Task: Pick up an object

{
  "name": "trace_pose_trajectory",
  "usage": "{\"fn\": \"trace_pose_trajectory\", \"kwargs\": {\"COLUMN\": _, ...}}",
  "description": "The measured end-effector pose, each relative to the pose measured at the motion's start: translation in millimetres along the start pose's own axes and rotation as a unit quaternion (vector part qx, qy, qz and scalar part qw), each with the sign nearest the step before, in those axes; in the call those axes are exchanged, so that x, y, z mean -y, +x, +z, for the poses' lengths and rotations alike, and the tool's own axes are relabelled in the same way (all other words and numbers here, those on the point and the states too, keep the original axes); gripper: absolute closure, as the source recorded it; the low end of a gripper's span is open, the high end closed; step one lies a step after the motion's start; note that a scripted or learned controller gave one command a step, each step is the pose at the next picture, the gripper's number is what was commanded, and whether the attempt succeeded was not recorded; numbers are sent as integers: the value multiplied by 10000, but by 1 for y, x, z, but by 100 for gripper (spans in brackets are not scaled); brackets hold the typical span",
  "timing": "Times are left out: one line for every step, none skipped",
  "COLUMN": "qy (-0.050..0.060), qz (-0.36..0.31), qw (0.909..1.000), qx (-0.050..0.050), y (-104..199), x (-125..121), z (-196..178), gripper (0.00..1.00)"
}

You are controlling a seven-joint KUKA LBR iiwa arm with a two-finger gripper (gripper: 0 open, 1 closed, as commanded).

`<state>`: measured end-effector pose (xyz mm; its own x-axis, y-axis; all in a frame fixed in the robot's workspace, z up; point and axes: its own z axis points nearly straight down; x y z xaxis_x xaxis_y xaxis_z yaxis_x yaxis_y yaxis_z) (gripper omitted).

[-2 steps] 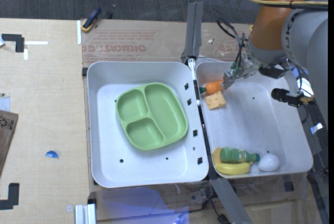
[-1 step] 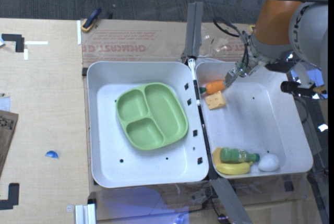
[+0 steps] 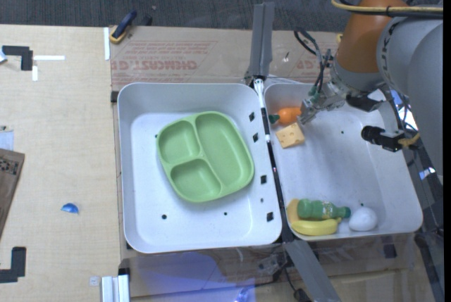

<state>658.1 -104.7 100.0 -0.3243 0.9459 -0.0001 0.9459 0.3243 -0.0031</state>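
The toy carrot [image 3: 288, 114] lies at the back of the right bin [image 3: 352, 167], touching a cheese wedge [image 3: 290, 136]. The gripper [image 3: 310, 109] is low, right beside the carrot. I cannot tell how it is set. Nothing looks lifted yet, so grabbing and lifting are left, I think. A green bottle [image 3: 320, 210], banana [image 3: 313, 226] and white ball [image 3: 363, 219] lie near the front.

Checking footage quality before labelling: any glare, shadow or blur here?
Camera view: bluish-violet glare on the bench's front edge below the left bin; soft shadow rims the green divided plate; the tool near the carrot is small and slightly blurred.
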Motion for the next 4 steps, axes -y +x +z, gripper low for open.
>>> {"fn": "trace_pose_trajectory", "kwargs": {"qy": -5, "qz": 1022, "qw": 9948, "qx": -1, "y": 56, "x": 46, "z": -91, "gripper": 100}}
{"fn": "trace_pose_trajectory", "kwargs": {"qy": -6, "qz": 1025, "qw": 9947, "qx": -1, "y": 55, "x": 46, "z": -91, "gripper": 0}}
{"fn": "trace_pose_trajectory", "kwargs": {"qy": -21, "qz": 946, "qw": 9955, "qx": 9, "y": 7, "x": 2, "z": -5, "gripper": 0}}
{"fn": "trace_pose_trajectory", "kwargs": {"qy": 19, "qz": 947, "qw": 9955, "qx": 0, "y": 6, "x": 4, "z": -15, "gripper": 100}}
